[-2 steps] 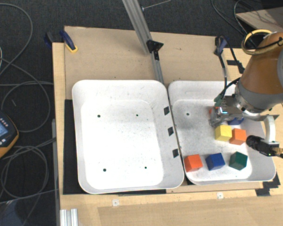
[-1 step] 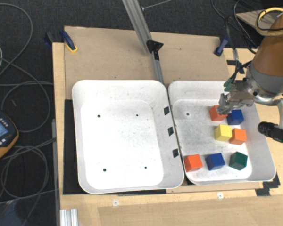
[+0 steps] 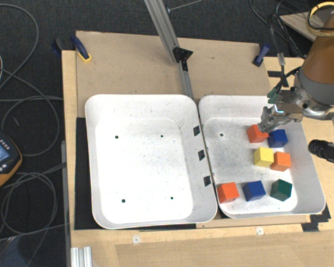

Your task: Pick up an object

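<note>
Tabletop (image 3: pixel 133 60): pale wood board, carrying two shallow white bins side by side.

Left bin (image 3: pixel 100 166): white, speckled floor with four dark dots.

Right bin (image 3: pixel 234 113): white, touching the left bin along its inner edge; holds seven small blocks.

Arm (image 3: pixel 323 65): grey with an orange band, reaching in from the right over the right bin's far right part.

Gripper (image 3: pixel 271 117): low over the far right part of the right bin, just above the red block; whether it is open or closed cannot be told.

Blocks, all in the right bin:
- Red block (image 3: pixel 256 133): far cluster, directly beneath the gripper.
- Blue block (image 3: pixel 278 138): just right of the red one.
- Yellow block (image 3: pixel 263 157): middle, touching the orange block (image 3: pixel 281 161).
- Near row, left to right: orange-red block (image 3: pixel 228 192), second blue block (image 3: pixel 254 190), dark green block (image 3: pixel 281 189).
</note>
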`<state>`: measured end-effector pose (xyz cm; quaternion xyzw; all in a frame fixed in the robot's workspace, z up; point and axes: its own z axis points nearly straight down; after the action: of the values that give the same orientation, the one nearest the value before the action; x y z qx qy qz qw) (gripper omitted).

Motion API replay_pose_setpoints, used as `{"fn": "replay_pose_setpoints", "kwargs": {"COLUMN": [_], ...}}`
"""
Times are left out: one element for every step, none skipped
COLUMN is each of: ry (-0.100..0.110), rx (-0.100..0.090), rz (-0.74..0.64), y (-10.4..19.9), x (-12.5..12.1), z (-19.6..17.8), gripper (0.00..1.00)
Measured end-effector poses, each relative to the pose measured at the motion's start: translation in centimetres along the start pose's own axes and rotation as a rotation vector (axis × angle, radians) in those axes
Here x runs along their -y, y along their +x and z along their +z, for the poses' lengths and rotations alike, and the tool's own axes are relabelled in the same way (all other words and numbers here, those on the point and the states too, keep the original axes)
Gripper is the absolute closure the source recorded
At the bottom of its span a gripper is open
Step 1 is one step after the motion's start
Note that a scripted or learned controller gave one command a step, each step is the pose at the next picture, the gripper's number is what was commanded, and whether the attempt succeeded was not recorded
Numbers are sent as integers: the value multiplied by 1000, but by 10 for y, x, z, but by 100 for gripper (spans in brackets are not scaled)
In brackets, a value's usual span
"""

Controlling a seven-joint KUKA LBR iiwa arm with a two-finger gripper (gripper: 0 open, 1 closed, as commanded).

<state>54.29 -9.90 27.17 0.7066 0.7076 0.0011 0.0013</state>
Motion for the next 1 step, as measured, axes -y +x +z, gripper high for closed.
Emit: {"fn": "replay_pose_setpoints", "kwargs": {"ry": [6], "rx": [-3], "rz": [-4], "y": [54], "x": [2], "z": [17], "gripper": [100]}}
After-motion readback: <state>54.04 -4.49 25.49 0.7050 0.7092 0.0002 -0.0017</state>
